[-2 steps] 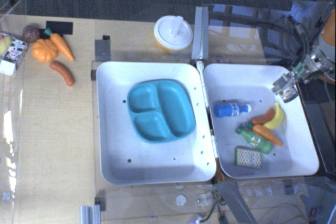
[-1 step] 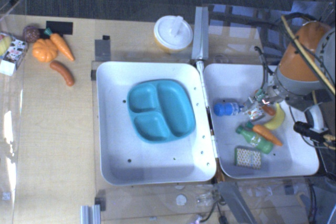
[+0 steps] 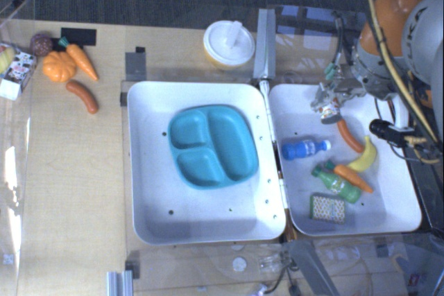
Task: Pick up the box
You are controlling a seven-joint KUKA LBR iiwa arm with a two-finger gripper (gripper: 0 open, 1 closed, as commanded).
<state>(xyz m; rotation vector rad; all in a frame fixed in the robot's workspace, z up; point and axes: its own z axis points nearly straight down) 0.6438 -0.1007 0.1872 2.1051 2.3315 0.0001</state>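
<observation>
The claw (image 3: 331,102) hangs over the far part of the right bin (image 3: 409,218), well apart from the box (image 3: 327,208), which lies at that bin's near edge. Whether its fingers are apart or together I cannot tell; nothing visible sits between them. So, as I judge it, the pick is not begun: reach, grasp and lift all remain. The fingertips blur together, and the box's patterned face is too small to read.
</observation>
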